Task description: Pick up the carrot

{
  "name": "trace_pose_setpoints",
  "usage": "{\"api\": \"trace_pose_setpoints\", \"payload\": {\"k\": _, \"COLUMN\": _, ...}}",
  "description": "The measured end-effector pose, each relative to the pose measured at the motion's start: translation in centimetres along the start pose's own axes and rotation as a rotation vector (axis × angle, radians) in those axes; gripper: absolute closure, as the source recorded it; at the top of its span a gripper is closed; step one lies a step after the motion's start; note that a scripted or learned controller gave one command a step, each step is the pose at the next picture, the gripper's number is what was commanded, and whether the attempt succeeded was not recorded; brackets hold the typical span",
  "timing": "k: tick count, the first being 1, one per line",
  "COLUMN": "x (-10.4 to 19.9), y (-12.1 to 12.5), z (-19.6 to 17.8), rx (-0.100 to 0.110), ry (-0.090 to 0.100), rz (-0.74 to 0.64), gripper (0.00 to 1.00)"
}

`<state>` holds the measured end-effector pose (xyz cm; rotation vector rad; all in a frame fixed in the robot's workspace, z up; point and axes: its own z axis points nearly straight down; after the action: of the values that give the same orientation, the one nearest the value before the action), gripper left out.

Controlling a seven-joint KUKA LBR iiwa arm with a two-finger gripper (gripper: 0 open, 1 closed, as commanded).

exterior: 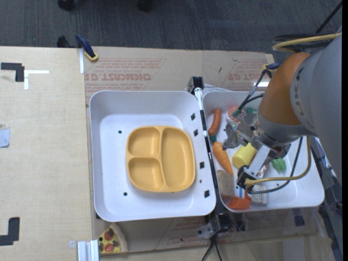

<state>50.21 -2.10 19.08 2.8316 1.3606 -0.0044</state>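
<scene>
Even, bright overhead light washes the white bins (147, 99) almost to glare, with soft shadows along their inner walls. The dark floor (179, 15) looks grainy. The near arm (321, 86) is large and slightly blurred.

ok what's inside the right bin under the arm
The right bin holds the carrot by its left wall, a reddish sausage-like piece above it, a yellow block, a green piece and a red item. The arm covers the rest.
</scene>
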Motion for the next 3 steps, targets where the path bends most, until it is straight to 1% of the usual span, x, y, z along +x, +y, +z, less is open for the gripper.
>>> {"api": "trace_pose_setpoints", "payload": {"k": 1, "x": -2.4, "y": 3.6, "z": -18.6, "rx": -0.004, "ry": -0.001, "rz": 0.006, "gripper": 0.00}}
{"api": "trace_pose_setpoints", "payload": {"k": 2, "x": -0.9, "y": 0.6, "z": -9.0, "rx": 0.001, "ry": -0.002, "rz": 0.204, "gripper": 0.00}}
{"api": "trace_pose_setpoints", "payload": {"k": 3, "x": 1.8, "y": -0.1, "z": -8.1, "rx": 0.001, "ry": -0.003, "rz": 0.127, "gripper": 0.00}}
